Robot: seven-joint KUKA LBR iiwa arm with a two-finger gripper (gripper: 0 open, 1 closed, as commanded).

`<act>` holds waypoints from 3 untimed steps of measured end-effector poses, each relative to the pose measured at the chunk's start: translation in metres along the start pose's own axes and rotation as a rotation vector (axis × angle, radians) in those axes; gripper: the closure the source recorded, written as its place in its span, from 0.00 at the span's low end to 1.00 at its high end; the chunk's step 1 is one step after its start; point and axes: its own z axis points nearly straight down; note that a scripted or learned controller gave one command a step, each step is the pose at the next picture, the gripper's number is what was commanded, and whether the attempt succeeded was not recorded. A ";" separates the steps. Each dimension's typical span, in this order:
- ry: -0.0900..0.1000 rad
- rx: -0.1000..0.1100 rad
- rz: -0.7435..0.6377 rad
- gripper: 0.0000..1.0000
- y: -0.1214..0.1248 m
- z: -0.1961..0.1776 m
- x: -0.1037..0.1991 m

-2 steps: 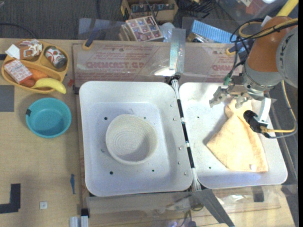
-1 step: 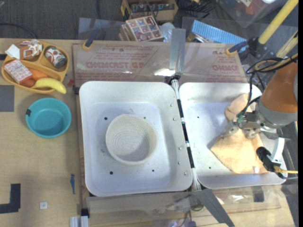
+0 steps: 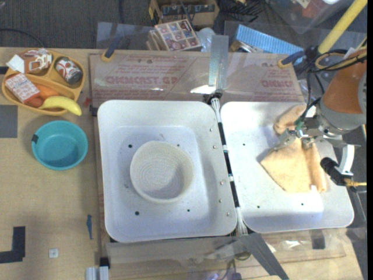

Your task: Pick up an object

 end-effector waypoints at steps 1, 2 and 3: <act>0.011 0.017 -0.094 0.00 0.050 0.002 -0.005; -0.003 0.000 -0.116 0.00 0.014 0.000 0.069; -0.005 -0.005 -0.112 1.00 0.015 -0.011 0.067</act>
